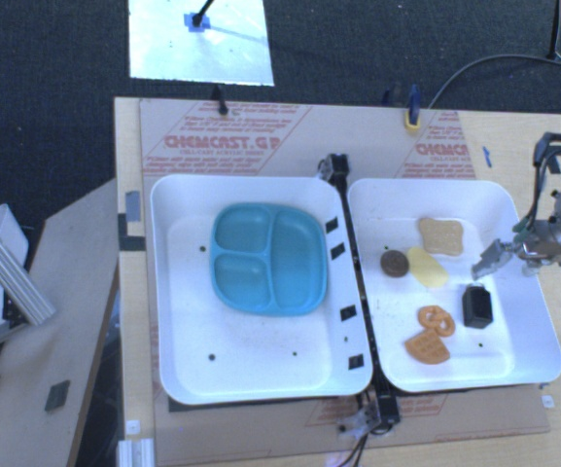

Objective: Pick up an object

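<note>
The right bin holds several small items. A tan toast slice lies toward the back, with a pale yellow piece and a round brown cookie in front of it. A pretzel and an orange cracker lie nearer the front. A black block sits to the right of the pretzel. My gripper hangs over the bin's right side, just above and behind the black block and right of the yellow piece. Nothing shows held in it.
The left bin bears a blue divided plate. A black clip strip runs along the seam between the bins. Cables trail over the board at the back right. A shiny sheet lies on the dark floor behind.
</note>
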Robot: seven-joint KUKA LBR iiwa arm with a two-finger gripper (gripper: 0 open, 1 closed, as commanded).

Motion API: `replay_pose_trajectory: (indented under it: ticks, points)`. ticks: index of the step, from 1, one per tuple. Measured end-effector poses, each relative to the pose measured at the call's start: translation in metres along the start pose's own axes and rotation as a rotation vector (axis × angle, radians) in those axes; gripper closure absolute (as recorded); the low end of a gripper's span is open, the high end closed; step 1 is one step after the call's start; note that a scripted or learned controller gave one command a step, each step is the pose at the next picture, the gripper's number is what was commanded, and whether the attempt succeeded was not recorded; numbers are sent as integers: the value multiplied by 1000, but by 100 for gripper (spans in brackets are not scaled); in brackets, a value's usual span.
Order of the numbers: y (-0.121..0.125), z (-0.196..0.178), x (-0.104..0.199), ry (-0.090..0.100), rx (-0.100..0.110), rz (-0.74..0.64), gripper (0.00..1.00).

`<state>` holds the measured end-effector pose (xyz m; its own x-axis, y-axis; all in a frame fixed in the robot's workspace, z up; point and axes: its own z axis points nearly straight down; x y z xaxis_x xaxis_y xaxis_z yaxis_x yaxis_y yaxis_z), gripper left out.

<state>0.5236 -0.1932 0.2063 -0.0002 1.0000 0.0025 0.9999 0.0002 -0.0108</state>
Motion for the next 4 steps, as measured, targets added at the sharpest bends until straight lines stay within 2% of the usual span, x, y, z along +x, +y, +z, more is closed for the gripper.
replay_pose_trajectory:
  ticks: [1, 3, 4]
  points:
    - [3, -7, 1, -3, -12, -4, 0]
    - [12, 115, 6, -2, -11, -2, 0]
    - [13, 122, 6, -3, -12, 0, 0]
